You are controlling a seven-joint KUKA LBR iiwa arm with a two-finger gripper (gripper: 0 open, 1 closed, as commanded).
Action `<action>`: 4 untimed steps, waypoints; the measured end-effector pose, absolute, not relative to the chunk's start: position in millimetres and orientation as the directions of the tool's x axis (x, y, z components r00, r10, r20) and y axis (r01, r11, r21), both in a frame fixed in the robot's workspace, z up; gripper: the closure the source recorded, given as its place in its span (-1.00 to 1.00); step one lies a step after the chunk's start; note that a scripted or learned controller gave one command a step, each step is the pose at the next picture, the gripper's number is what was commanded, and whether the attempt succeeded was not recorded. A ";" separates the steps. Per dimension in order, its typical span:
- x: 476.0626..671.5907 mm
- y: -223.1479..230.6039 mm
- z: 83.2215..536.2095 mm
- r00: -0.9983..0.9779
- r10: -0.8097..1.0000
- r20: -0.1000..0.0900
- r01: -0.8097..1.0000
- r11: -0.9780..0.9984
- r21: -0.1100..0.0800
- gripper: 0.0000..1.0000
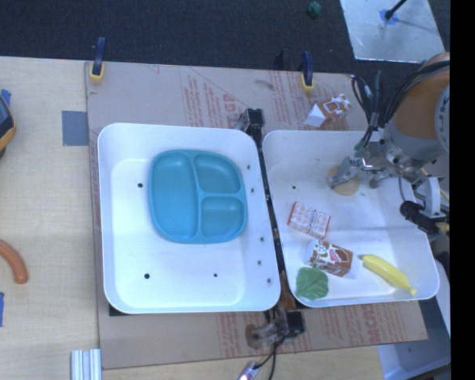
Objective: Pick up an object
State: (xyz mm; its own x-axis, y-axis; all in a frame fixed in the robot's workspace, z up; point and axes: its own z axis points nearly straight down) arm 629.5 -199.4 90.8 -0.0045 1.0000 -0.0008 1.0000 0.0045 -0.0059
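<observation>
In the right bin (427, 236), a green leaf (312, 283), carton (332, 258) and banana (387, 273) lie along the near edge, a red packet (309, 220) mid-bin. Farther back the gripper (355, 173) sits low over a tan object (346, 185); whether its jaws are closed cannot be told. The left bin (119, 212) holds a blue plate (197, 195).

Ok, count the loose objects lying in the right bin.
4, maybe more under the arm: a pink packet mid-bin, a brown carton, a green leaf at the front edge, a banana front right.
</observation>
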 end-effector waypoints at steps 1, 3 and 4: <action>656.7 -157.4 92.4 -0.006 1.000 -0.001 1.000 0.006 -0.002 -1.00; 656.0 -107.2 91.8 -0.007 1.000 0.000 1.000 0.007 -0.006 -1.00; 656.3 -113.2 92.0 -0.004 1.000 -0.001 1.000 0.004 -0.003 -1.00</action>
